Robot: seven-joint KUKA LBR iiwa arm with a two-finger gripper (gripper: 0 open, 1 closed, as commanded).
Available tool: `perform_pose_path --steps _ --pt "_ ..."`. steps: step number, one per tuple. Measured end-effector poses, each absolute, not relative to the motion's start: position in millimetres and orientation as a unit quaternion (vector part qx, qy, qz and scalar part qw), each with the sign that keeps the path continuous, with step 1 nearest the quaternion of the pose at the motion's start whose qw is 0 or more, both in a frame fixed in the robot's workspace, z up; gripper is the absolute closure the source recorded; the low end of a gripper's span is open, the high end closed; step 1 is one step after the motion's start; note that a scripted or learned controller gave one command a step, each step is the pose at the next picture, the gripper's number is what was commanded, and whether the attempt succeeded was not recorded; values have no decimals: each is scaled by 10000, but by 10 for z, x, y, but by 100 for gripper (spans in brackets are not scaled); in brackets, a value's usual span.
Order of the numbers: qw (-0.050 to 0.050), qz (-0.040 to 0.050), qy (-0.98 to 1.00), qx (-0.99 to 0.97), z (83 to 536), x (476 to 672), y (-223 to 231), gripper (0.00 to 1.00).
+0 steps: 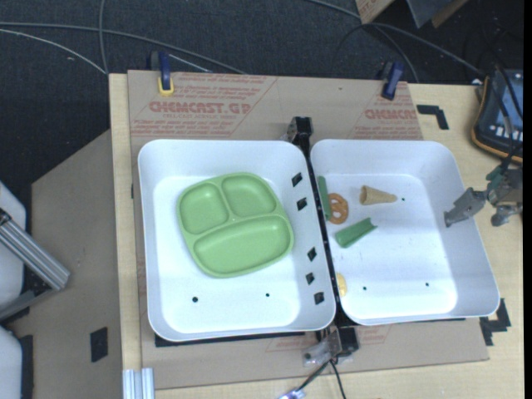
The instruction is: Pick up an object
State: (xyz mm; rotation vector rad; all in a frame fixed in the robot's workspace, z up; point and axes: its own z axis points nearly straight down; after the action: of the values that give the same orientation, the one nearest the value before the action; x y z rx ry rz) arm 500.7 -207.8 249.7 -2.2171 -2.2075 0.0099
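Dark carpet surrounds the table [249, 90], which carries two white bins. Left bin [166, 298] holds a green divided plate [235, 223]. Right bin [449, 281] holds the likelier targets near its left wall: a green stick [355, 233], a pretzel [337, 208] touching nothing, and a small tan cone [378, 194]. At the right bin's right rim sits the tool [478, 206]; whether it is spread or closed I cannot tell, and nothing shows in it. Best to descend straight over one isolated piece, the cone probably, straddling its narrow axis.
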Motion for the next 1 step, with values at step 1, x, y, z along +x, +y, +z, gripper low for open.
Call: perform_pose_path --steps 1 --pt "6 0 -7072 -7070 2563 5034 -2070 0"
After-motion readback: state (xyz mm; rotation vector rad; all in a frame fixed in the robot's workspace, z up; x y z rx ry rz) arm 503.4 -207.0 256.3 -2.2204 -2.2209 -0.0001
